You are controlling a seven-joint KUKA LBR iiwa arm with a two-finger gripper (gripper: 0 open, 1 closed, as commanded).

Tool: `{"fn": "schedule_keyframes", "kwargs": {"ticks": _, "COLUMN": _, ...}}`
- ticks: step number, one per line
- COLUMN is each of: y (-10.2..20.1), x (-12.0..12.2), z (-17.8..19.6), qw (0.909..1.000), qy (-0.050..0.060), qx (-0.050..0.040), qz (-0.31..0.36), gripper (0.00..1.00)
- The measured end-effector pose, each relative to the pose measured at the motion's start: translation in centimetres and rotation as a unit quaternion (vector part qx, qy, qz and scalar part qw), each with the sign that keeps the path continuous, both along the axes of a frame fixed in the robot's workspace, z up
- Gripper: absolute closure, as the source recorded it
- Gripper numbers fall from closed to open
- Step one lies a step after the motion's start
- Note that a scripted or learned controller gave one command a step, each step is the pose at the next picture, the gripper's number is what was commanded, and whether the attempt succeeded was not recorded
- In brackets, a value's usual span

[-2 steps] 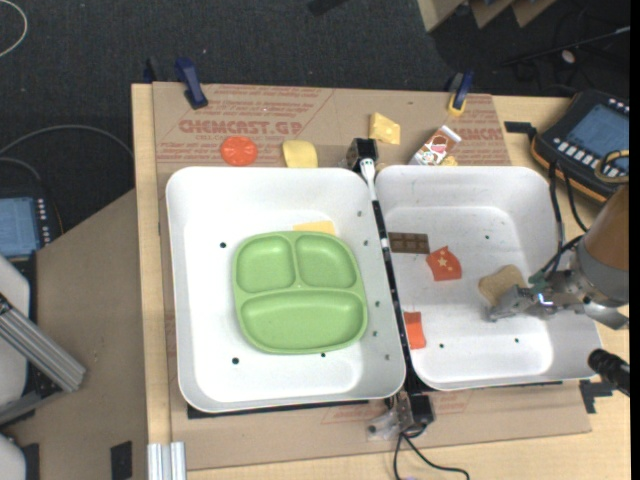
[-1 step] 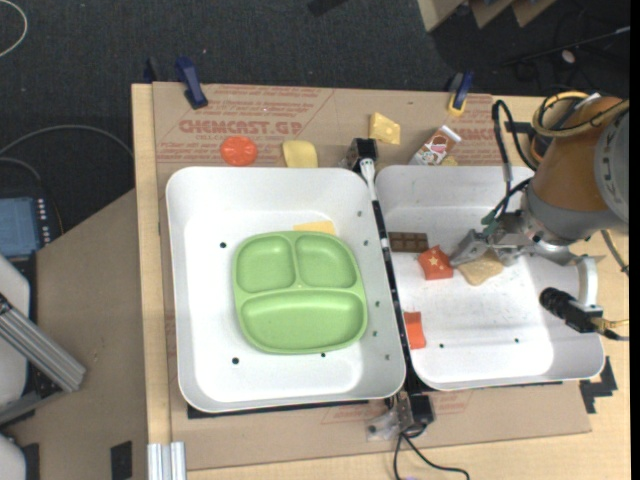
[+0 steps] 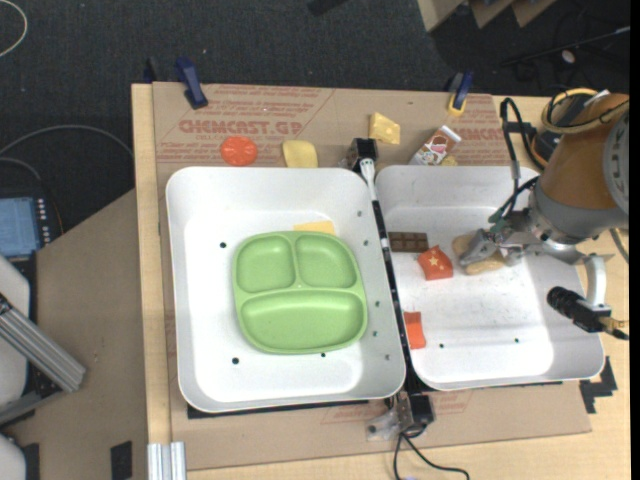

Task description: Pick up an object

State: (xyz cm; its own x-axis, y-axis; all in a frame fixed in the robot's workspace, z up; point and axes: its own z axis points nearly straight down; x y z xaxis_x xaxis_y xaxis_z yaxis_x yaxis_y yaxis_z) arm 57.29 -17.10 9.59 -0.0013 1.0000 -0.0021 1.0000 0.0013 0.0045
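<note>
Gripper (image 3: pixel 480 251) low in right bin (image 3: pixel 520 358), beside tan obj (image 3: pixel 478 262); fingers' state: can't tell. Risk: nudging obj away, closing on nothing.

**Plastic, Cardboard and Metal**

Both white bins, left (image 3: pixel 190 268) and right (image 3: pixel 500 348), look like smooth, slightly glossy plastic. The green divided plate (image 3: pixel 298 293) at frame centre has a satin plastic sheen. The surface (image 3: pixel 300 118) is matt brown cardboard with red printing. The arm's orange band (image 3: pixel 580 168) at right looks smooth and semi-gloss; the end effector (image 3: pixel 490 243) looks like dull grey metal. Dark floor (image 3: pixel 200 18) across the top appears rough, like carpet.
</note>
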Motion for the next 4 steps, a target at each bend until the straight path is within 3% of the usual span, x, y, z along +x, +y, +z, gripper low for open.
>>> {"fn": "schedule_keyframes", "kwargs": {"ticks": 1, "y": 7.7, "x": 3.1, "z": -0.8, "qw": 1.0, "qy": -0.004, "qx": -0.0031, "qz": 0.001, "gripper": 1.0}}
{"fn": "schedule_keyframes", "kwargs": {"ticks": 2, "y": 13.0, "x": -0.2, "z": 9.5, "qw": 1.0, "qy": -0.001, "qx": 0.0017, "qz": 0.002, "gripper": 1.0}}
{"fn": "schedule_keyframes", "kwargs": {"ticks": 3, "y": 12.7, "x": -0.2, "z": 8.9, "qw": 1.0, "qy": 0.002, "qx": 0.001, "qz": 0.0, "gripper": 0.0}}
{"fn": "schedule_keyframes", "kwargs": {"ticks": 4, "y": 7.9, "x": 4.3, "z": -1.1, "qw": 1.0, "qy": -0.002, "qx": 0.0023, "qz": -0.002, "gripper": 0.0}}
